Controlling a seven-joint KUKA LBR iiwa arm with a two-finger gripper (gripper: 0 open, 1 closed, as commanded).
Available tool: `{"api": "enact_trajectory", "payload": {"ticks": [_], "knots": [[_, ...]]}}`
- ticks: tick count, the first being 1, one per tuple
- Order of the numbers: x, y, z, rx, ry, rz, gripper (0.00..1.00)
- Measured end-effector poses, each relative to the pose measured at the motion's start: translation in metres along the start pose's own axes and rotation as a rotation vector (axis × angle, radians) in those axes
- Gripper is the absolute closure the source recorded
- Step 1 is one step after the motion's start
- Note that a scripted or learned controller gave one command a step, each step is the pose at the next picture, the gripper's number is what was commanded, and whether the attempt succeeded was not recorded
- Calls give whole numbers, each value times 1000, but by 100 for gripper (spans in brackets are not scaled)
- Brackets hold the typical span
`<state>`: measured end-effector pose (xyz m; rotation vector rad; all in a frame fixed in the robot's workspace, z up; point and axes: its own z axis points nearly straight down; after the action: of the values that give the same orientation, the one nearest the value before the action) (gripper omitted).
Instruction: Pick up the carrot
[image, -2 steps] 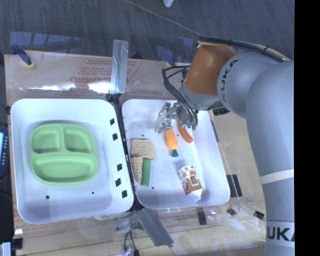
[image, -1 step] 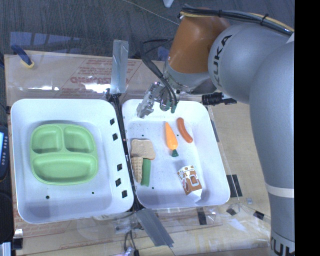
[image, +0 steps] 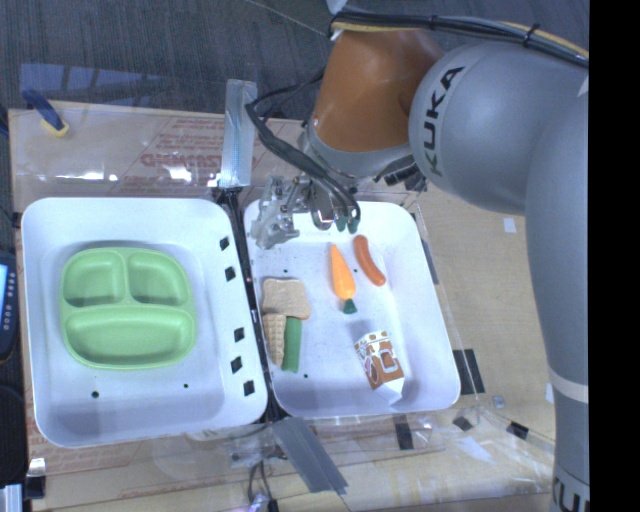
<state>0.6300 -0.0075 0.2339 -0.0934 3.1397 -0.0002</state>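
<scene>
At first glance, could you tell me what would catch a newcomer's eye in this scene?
The big grey arm with its orange band fills the upper right, its gripper above the right bin's far edge. The orange carrot lies mid-bin beside a sausage. A green divided plate sits in the left bin.

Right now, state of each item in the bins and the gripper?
carrot: lying flat in right bin, not gripped
sausage: lying beside the carrot, apart from it
bread slice: flat, by the divider
green stick: lying below the bread
snack packet: lying flat
green tray: upright in left bin
gripper: above right bin's far edge
</scene>
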Motion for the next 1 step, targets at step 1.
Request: {"api": "enact_trajectory", "payload": {"ticks": [1], "knots": [[39, 40, -20, 0, 0, -202, 100]]}}
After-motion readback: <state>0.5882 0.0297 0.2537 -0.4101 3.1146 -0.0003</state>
